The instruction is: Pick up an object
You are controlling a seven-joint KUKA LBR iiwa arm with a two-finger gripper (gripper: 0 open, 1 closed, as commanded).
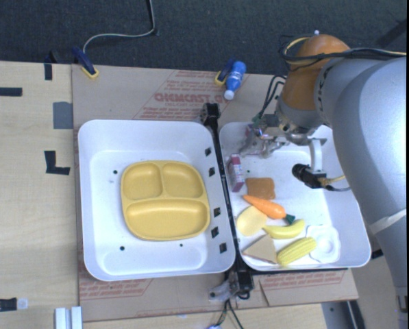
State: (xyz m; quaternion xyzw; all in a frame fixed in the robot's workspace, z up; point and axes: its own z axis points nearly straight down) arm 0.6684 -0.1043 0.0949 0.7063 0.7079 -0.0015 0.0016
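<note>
Over right bin, far end | gripper low, apparently reaching for pink pack just beside | open or closed: can't tell, blurred | carrot, corn untouched

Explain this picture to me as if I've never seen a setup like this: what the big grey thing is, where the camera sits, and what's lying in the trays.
The big grey shape on the right is a robot arm with an orange band; it reaches in over the bench. At its end is a gripper, a two-finger claw, hanging over the top of the right bin. Nothing visible is held between its fingers.

The single camera looks down at a slant from above.

The left bin holds a yellow divided plate. The right bin holds toy food: a carrot, a banana, a corn cob, a brown square like toast, and a pale wedge.

A blue and white bottle lies on the cardboard behind the bins.
</note>
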